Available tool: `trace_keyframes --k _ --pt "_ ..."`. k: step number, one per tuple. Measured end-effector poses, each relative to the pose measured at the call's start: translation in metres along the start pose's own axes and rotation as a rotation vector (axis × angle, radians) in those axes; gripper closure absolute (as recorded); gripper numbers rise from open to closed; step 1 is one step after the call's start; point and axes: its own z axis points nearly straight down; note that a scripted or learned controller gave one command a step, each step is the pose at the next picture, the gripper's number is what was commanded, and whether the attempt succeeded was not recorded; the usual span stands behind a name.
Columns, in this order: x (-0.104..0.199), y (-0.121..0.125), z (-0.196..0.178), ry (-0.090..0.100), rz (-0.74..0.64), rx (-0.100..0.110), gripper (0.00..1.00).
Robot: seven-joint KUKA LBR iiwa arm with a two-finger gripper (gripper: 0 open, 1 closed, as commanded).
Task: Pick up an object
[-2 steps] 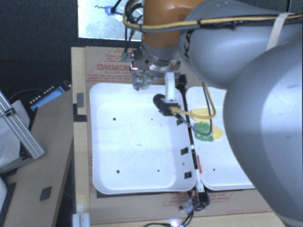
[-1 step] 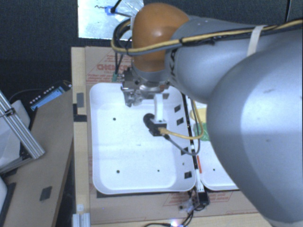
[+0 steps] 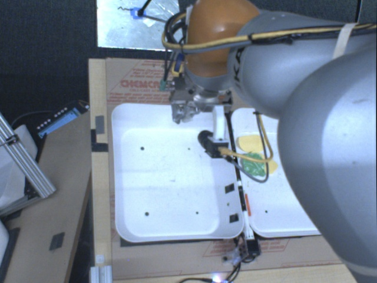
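Observation:
My gripper (image 3: pixel 181 112) hangs over the far right corner of the left bin (image 3: pixel 135 217), under the orange wrist band (image 3: pixel 215 22). Nothing shows beneath it but white bin floor. In the right bin (image 3: pixel 283 220) lies a flat yellow object (image 3: pixel 252 142), with a green object (image 3: pixel 255 168) overlapping its near edge. A yellow cable loops over both. The arm's grey body covers much of the right bin.
A black cable end (image 3: pixel 206 140) hangs just above the ridge between the bins. Black clips and a small orange piece (image 3: pixel 246 204) sit along that ridge. A cardboard sheet (image 3: pixel 135 81) lies under the bins. An aluminium frame (image 3: pixel 23 170) stands at the left.

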Motion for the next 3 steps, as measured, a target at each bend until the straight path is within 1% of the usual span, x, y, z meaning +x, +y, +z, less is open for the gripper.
trace_keyframes --k 1,2,3 --pt "-0.051 -0.001 0.004 -0.001 0.001 0.004 1.00" --pt "0.018 0.001 0.018 0.003 -0.012 0.002 1.00" --pt "0.014 0.001 0.017 0.001 -0.005 0.002 0.00"
